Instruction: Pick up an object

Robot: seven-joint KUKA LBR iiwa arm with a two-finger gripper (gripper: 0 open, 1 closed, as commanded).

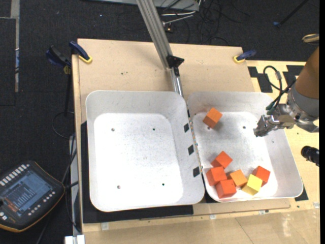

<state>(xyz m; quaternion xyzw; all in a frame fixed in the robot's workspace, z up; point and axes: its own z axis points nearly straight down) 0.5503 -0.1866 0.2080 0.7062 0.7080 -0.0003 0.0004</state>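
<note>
Seven blocks, all in the right bin; left bin has none, so I work the right side. One orange block sits alone near the bin's back-left corner, well apart from the rest. The other six bunch at the near edge: four red-orange ones, incl. red block at the back of the bunch and another at its right, plus an amber block and a yellow block, most touching or just beside a neighbour. My guess is they slid down toward the near wall, which would make them awkward to pinch w/o bumping a neighbour. Lone block looks like the easiest pick, clear on all sides. Gripper hangs over the bin's right-hand part, roughly level w/ the lone block but well to its right, nothing between the tips; I cannot tell whether the fingers are spread or closed at this res. Arm comes in from the right. Pendant lies on the floor at left; its screen text is too small to read. No brands or labels legible anywhere.
</note>
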